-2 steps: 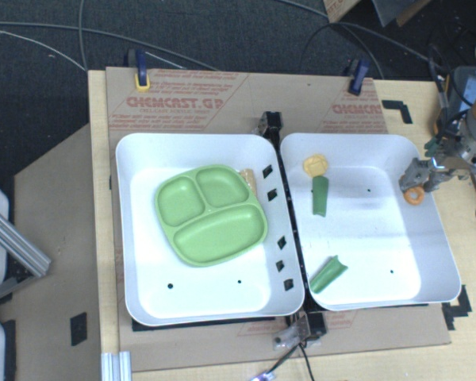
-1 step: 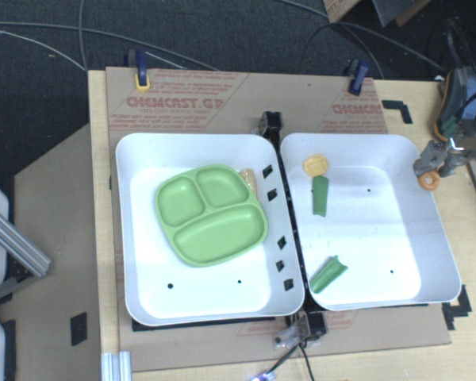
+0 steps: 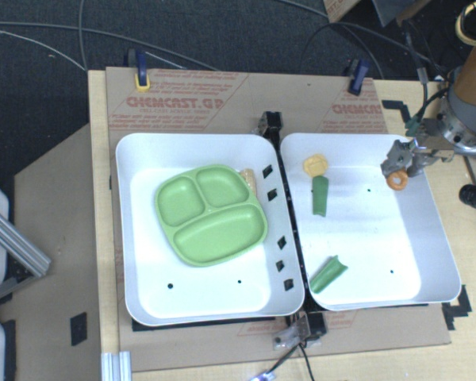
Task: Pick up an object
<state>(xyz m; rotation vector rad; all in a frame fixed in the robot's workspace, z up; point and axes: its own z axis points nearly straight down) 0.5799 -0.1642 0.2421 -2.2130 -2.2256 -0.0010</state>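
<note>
White plastic forms the two shallow bins set side by side on the bench: the left bin (image 3: pixel 135 213) bears a green divided plate (image 3: pixel 212 213) with a small tan piece (image 3: pixel 248 182) at its upper right edge, and the right bin (image 3: pixel 428 236) holds the loose candidates for picking. Near the upper left of the right bin a yellow round piece (image 3: pixel 316 165) is seen, with a green stick (image 3: pixel 320 195) just below it; a second green piece (image 3: pixel 328 274) lies tilted toward the bin's lower left. A small orange ring (image 3: pixel 397 181) is seen at the bin's upper right, directly at the gripper (image 3: pixel 400 167). Whether the ring is clamped, merely touched, or lying on the bin floor beneath the tool cannot be told, and the tool's opening cannot be judged at this scale. The step in hand is judged to be the grasp of that ring. It is best done with the tool centred over the ring and clear of the near bin wall, the closure completed before any lift, and the lift kept straight up so that so small a piece is not flicked away. The arm (image 3: pixel 468 109) is extended in from the right edge of the frame, its wrist held above the bin's upper right corner with the tool directed down and leftward.
</note>
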